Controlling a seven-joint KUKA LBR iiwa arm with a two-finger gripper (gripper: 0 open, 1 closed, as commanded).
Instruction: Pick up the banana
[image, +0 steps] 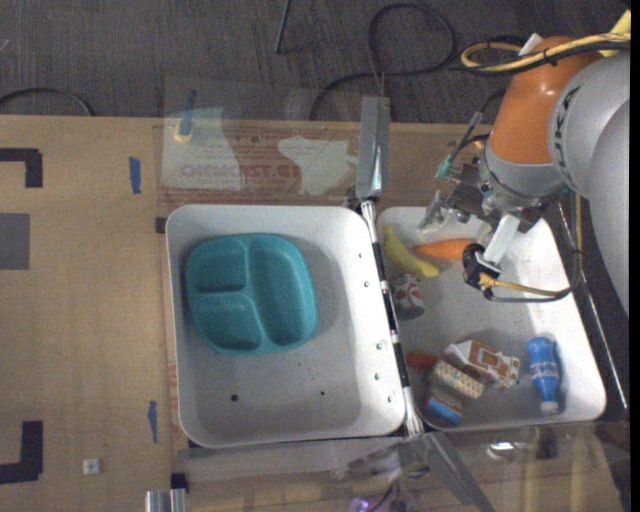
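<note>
Starting nearest, well below the banana (408, 255): a clutter of packets (458, 385) and a carton (490, 360), plus a blue bottle (543, 372) out to the lower right. All well apart from the banana, so no trouble for a grasp up there.

Closer in, just below the banana: a small can (407, 295), hard against the same bin wall. Worth watching, since a low sweep could clip it.

Far left of the banana, over in the other bin (172, 300): a teal plate (250, 290), no part of this job.

Now the banana itself: lying flat in the right bin (525, 300), tucked along the divider at the upper left corner. Awkward spot, probably little room on the wall side. Touching or nearly touching its right end: an orange thing (445, 250), perhaps a carrot.

Just up and right of the banana: the tool (447, 208), poised over the orange thing more than over the banana. Released or clenched? Cannot tell from up here. Nothing seen gripped.

Judging by that: approach under way, grasp not yet made, a shift leftward needed.
</note>
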